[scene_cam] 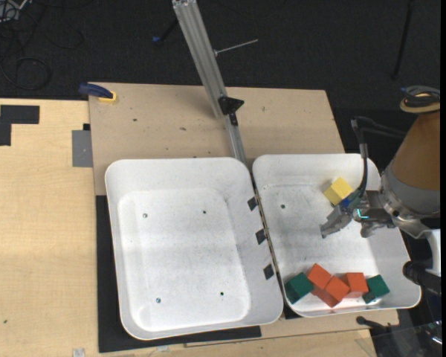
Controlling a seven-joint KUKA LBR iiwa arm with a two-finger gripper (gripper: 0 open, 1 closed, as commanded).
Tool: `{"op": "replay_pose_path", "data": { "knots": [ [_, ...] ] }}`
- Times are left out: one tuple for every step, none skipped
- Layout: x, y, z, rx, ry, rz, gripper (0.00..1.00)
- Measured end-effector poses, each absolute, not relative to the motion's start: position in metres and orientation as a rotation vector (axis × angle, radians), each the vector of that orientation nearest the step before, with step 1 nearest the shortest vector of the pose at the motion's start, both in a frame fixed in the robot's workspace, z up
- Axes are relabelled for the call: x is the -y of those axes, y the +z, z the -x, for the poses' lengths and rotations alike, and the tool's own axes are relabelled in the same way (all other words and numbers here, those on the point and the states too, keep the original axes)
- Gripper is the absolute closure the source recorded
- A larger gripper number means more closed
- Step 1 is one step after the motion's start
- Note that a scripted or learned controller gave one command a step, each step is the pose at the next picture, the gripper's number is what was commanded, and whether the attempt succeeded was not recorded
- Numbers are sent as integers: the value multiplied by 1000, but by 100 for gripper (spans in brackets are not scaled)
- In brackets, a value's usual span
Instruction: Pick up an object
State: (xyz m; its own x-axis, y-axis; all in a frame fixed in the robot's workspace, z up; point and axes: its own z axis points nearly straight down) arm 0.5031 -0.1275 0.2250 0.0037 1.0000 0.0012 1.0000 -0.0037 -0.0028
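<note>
In the right bin (pixel 297 177), a yellow block (pixel 338 190) lies near the middle right, with a small blue block (pixel 347 204) touching its lower edge. My gripper (pixel 350 227) hangs just below these two, reaching in from the right. Its fingers are spread open, one finger (pixel 332 224) to the left and the other to the right, with bare bin floor between them. Along the bin's front edge lie two green blocks (pixel 299 285) (pixel 375 287) and three orange blocks (pixel 332 291) in a tight row.
The left bin (pixel 178 244) sits beside the right one, joined by black clips (pixel 260 236). A slanted aluminium rail (pixel 204 58) rises behind the bins. The arm's grey and orange body (pixel 420 162) stands at the right edge.
</note>
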Motion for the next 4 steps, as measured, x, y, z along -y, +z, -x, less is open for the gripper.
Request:
{"op": "replay_pose_path", "data": {
  "knots": [
    [129,170,-492,2215,8,2216,0],
    [127,109,-497,2214,8,2216,0],
    [127,92,-498,2216,1,2221,0],
    [128,102,-497,2207,1,2227,100]
  ]
}}
